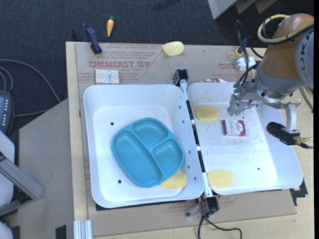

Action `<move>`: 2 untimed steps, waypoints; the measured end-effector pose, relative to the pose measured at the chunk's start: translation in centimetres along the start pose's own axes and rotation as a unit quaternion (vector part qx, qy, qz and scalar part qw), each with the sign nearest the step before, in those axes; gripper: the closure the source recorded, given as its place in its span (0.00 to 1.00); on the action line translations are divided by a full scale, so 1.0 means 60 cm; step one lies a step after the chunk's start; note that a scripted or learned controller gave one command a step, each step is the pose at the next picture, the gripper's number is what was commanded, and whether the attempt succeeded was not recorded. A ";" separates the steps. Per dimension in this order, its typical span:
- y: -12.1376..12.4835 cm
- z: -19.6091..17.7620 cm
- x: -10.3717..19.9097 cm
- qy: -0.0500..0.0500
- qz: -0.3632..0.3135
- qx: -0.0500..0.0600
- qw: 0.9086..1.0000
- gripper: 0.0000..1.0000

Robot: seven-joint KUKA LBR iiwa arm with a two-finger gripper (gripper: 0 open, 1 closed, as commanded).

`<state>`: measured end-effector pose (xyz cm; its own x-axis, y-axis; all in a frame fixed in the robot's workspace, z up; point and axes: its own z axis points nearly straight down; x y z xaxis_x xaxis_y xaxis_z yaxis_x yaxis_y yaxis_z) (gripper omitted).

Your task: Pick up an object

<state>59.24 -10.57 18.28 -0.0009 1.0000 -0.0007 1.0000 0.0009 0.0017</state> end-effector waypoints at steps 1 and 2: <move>0.000 0.001 0.000 0.000 0.000 0.000 1.000 0.00; -0.022 0.157 -0.029 -0.001 0.000 -0.004 1.000 0.00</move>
<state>57.95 -12.32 8.89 0.0000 1.0000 -0.0024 1.0000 0.0000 0.0093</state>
